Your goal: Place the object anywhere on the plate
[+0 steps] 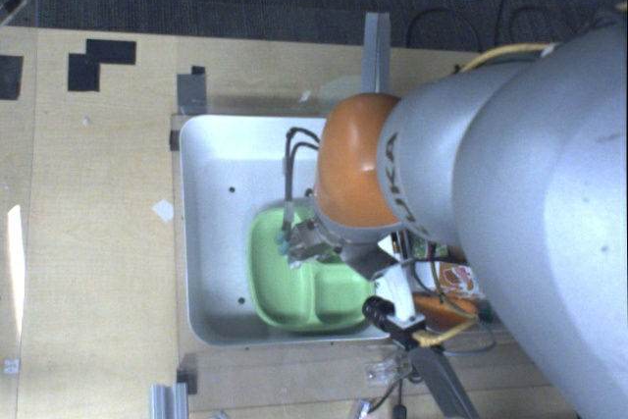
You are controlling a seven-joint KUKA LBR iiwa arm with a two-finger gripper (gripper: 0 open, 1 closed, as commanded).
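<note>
A light green plate [294,285] with a divider ridge lies in the near part of the left white bin [221,211]. The arm's orange band and grey wrist hang right over the plate's far right part and hide the gripper's tips. Metal parts of the gripper [299,245] show just above the plate's surface. An orange, carrot-like object [446,309] lies to the right of the plate, partly under the arm, beside a packet with red print [459,278].
The big grey arm covers most of the right bin. Black cables run along the wrist. A clear plastic clip [385,370] lies on the wooden bench near the front edge. Black tape marks [98,62] sit at the far left.
</note>
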